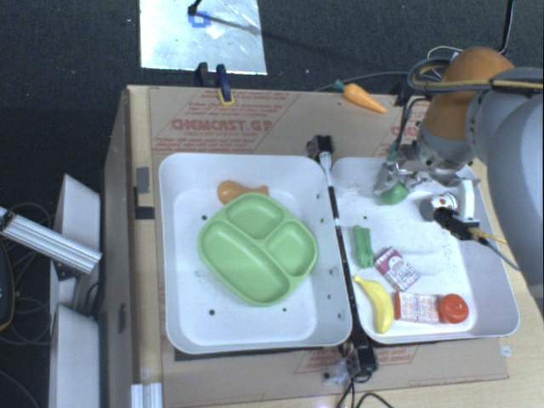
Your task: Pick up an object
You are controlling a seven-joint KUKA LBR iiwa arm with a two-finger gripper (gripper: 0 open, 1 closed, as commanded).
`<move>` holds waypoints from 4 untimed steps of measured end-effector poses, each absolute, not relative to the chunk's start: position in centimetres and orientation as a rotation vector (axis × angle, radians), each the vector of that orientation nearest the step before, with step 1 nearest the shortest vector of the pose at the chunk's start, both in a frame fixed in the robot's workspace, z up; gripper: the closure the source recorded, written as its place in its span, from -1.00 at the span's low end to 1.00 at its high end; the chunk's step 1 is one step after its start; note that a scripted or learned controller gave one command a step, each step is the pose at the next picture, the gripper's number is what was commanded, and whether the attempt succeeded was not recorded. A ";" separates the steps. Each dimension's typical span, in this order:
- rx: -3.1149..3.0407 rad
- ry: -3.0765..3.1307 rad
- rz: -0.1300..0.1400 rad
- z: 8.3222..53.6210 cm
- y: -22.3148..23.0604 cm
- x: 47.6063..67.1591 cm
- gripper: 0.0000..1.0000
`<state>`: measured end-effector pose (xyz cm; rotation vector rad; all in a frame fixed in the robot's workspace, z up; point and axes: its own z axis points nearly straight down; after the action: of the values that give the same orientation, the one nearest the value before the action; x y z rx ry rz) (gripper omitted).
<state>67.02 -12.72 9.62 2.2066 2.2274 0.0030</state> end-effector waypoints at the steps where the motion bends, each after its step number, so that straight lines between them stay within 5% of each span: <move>1: 2.213 2.225 0.004 21.3 -8.7 65.8 1.00; 2: 2.213 2.227 0.004 25.8 -4.5 63.6 1.00; 3: 2.218 2.223 0.002 27.0 -5.1 61.8 1.00; 4: 2.218 2.221 0.002 26.2 -6.9 65.4 1.00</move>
<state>65.44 -6.89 26.19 2.2185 2.2209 0.0016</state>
